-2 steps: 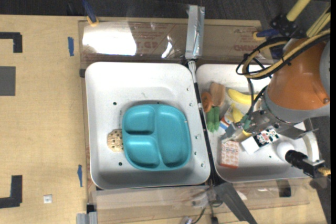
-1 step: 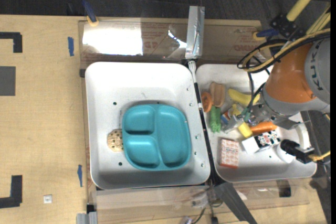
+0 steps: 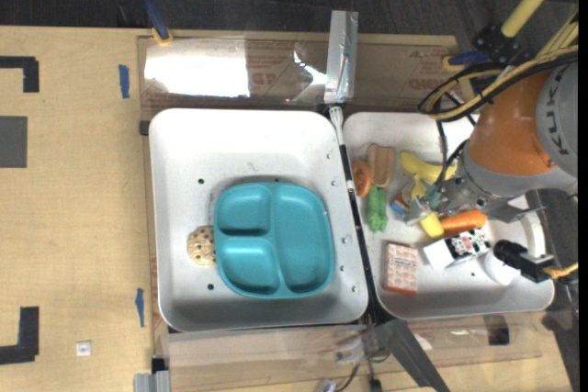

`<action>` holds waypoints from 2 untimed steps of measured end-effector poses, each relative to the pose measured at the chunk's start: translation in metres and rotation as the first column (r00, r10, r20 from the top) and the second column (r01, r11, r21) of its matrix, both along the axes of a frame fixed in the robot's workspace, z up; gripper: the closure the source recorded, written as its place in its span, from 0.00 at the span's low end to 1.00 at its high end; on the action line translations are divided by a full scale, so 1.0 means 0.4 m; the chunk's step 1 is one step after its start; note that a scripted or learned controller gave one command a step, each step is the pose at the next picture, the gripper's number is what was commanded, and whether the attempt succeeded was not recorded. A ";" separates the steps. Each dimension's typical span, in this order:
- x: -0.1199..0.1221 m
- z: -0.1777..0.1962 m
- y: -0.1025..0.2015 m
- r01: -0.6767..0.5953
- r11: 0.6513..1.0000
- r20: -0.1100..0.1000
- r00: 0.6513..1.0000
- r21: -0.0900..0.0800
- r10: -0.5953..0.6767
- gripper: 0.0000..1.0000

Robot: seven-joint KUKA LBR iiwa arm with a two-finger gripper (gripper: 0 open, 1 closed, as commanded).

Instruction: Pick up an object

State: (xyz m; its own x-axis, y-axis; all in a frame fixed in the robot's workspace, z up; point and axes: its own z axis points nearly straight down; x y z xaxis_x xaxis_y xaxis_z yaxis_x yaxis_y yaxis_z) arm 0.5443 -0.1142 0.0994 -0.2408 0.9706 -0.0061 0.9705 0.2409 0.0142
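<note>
Nearest the camera, a red-and-white packet (image 3: 401, 266) is seen by the right bin's (image 3: 404, 126) front edge. Small objects — green (image 3: 378, 210), yellow (image 3: 420, 167), orange (image 3: 459, 220) — are clustered mid-bin beneath the gripper (image 3: 448, 197), whose state cannot be told. A teal divided plate (image 3: 274, 237) is set in the left bin (image 3: 239, 138).

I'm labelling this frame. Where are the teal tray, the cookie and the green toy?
teal tray (image 3: 273, 239), camera view, on the ridge where its compartments meet.
cookie (image 3: 200, 245), camera view, middle of the part showing left of the tray.
green toy (image 3: 378, 210), camera view, mid-body.
</note>
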 end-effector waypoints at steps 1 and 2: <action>-0.008 -0.023 0.000 0.099 0.995 -0.007 0.995 0.003 -0.099 1.00; -0.005 0.003 0.001 0.098 0.995 -0.003 0.995 0.003 -0.098 1.00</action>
State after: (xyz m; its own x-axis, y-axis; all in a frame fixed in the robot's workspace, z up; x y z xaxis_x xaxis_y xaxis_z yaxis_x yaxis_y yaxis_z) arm 0.5422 -0.1137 0.1007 -0.1441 0.9896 -0.0023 0.9895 0.1441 0.0119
